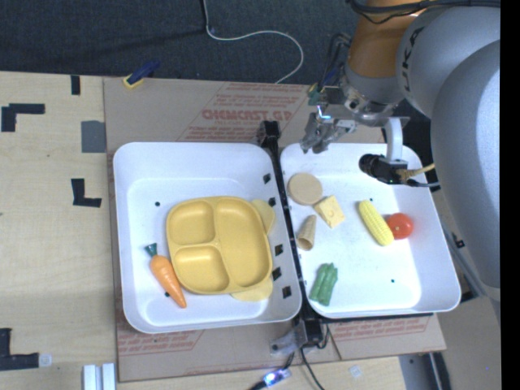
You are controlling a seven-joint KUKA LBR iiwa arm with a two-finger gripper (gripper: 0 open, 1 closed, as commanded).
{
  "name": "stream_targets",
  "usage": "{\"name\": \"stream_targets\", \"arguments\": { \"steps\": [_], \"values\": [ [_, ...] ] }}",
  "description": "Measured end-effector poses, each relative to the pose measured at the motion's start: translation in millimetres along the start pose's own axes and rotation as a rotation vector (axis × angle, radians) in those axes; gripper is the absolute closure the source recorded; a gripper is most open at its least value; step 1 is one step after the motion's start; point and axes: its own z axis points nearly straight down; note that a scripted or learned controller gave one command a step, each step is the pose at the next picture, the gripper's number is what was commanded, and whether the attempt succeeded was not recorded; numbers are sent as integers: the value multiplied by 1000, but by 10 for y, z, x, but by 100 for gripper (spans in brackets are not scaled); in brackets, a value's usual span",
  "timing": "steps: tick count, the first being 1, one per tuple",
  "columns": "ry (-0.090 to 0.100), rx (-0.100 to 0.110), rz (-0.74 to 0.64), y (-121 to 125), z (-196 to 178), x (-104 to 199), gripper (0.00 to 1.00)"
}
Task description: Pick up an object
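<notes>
In my right bin (pixel 422 295): tan disc (pixel 305 188) far-left, cheese wedge (pixel 330 211), cone (pixel 306 232), corn (pixel 375 222) lying flat, tomato (pixel 400 226) just beside it — green veggie (pixel 323 283) nearest.

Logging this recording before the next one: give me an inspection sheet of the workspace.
Surface: two white bins, left bin and right bin by the view, on printed cardboard over a wooden bench.
Job's things: right bin: tan disc, cheese wedge, cone, corn, tomato, green vegetable; left bin: carrot, yellow divided tray.
Clutter: blue-and-yellow item at the cardboard's far corner.
Grippers: gripper above the right bin's far rim, apart from the toys.
Cables: white cable looping on the dark floor.
Surroundings: black marks on the bench.
</notes>
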Motion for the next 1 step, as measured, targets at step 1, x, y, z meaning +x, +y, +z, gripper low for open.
{"name": "stream_targets", "arguments": {
  "steps": [1],
  "values": [
    [1,1,0,11,48,77,100]
  ]
}}
